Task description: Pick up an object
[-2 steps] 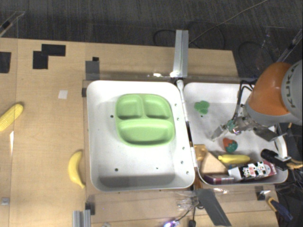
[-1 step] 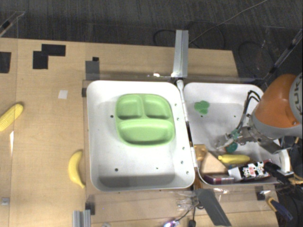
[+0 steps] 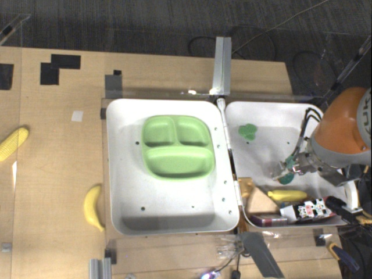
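Pincer (image 3: 289,168) sits low in the right bin (image 3: 273,121), right of centre frame, and whether it is clenched or released I cannot tell from up here. Just beneath its tip lies a small teal object (image 3: 285,179), with a yellow banana-like piece (image 3: 288,196) and a tan block (image 3: 261,202) crowding the bin's lower edge. Over in the left bin (image 3: 125,156) rests a green divided tray (image 3: 177,146), and a banana (image 3: 93,207) lies out on the worktop (image 3: 46,156) at lower left.

Single fixed camera above the bench (image 3: 52,156), angled down, seemingly mid-distance; both white bins (image 3: 116,173) framed, arm (image 3: 349,127) entering right
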Controlling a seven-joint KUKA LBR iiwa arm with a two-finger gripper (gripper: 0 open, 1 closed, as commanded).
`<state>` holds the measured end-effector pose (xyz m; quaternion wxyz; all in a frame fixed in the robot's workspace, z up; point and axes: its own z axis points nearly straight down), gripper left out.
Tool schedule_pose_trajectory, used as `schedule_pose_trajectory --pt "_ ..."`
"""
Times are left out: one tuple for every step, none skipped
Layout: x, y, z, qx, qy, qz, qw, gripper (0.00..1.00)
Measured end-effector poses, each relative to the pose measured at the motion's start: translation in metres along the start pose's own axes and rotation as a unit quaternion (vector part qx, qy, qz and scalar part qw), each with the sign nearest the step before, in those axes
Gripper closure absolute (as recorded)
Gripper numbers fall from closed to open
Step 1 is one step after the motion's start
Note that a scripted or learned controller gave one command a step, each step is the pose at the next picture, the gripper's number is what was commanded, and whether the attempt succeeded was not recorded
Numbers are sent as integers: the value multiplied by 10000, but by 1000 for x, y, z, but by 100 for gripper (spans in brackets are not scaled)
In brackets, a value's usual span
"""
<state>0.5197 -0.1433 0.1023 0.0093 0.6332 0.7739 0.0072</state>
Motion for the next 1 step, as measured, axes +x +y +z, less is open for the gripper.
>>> schedule_pose_trajectory --pt "47 77 -116 83 15 580 9983 100"
